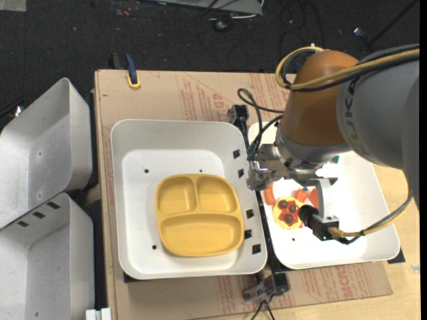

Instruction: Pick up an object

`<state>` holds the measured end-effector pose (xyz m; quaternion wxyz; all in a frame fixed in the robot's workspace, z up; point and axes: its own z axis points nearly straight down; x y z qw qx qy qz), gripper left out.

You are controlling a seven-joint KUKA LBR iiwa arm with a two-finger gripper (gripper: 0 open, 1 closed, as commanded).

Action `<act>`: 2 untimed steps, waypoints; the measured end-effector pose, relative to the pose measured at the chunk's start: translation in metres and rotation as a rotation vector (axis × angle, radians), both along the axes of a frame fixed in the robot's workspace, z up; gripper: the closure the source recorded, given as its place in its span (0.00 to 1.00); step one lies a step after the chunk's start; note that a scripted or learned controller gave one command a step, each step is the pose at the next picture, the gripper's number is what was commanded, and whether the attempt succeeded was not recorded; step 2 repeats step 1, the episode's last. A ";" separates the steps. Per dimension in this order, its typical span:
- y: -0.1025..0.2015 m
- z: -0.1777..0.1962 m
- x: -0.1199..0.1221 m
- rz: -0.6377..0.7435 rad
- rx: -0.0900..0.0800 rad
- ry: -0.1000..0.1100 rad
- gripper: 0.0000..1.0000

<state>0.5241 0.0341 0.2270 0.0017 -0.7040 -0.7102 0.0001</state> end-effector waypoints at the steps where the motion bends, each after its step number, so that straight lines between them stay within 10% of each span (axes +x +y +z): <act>1: 0.057 0.009 -0.025 0.000 0.000 -0.001 1.00; 2: 0.057 0.009 -0.025 0.000 0.000 -0.001 1.00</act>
